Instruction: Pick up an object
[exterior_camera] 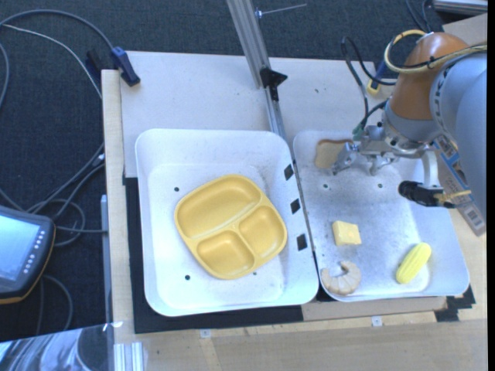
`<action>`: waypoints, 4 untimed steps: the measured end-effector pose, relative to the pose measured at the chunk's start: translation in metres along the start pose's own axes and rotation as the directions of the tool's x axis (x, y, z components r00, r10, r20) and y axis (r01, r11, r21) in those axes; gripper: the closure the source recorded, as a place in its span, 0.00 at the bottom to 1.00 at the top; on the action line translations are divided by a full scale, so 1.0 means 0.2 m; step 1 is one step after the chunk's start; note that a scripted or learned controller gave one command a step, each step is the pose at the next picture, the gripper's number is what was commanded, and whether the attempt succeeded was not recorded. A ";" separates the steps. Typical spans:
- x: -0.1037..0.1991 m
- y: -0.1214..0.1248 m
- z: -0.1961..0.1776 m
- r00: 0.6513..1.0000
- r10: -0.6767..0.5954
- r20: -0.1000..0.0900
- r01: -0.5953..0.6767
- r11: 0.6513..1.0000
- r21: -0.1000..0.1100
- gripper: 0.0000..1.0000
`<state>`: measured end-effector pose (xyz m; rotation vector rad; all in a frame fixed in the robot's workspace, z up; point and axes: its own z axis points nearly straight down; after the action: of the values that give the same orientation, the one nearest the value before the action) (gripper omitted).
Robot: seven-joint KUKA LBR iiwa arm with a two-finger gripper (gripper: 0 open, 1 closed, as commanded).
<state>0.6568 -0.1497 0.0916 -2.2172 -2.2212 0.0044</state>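
Several food items lie in the right bin [387, 207]. A tan flat piece [328, 153] sits at its far left corner. Nearer the front are a yellow cheese cube [346, 233], a yellow corn cob [413, 262] and a pale curled shrimp [341, 278] at the front rim. My gripper [359, 165] hangs low over the bin's far end, just right of the tan piece. Its fingers are spread open, with nothing between them. The left fingertip [339, 165] stands at the tan piece's right edge.
A yellow divided plate [230, 225] lies in the left bin [155, 207]. A metal post [249, 29] slants up from between the bins at the back. The grey arm with its orange band [433, 56] and cables covers the right bin's far right side.
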 end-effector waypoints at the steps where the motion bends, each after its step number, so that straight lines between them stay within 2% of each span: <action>1: 0.00 0.01 -0.07 1.000 -0.001 0.000 0.001 1.000 -0.005 1.00; 3: 0.06 -0.03 -0.67 1.000 0.000 0.002 0.001 1.000 -0.013 1.00; 4: 0.06 -0.02 -0.71 1.000 0.000 0.001 0.000 1.000 -0.008 1.00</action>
<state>0.6524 -0.1381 0.2342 -2.2215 -2.2256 -0.0036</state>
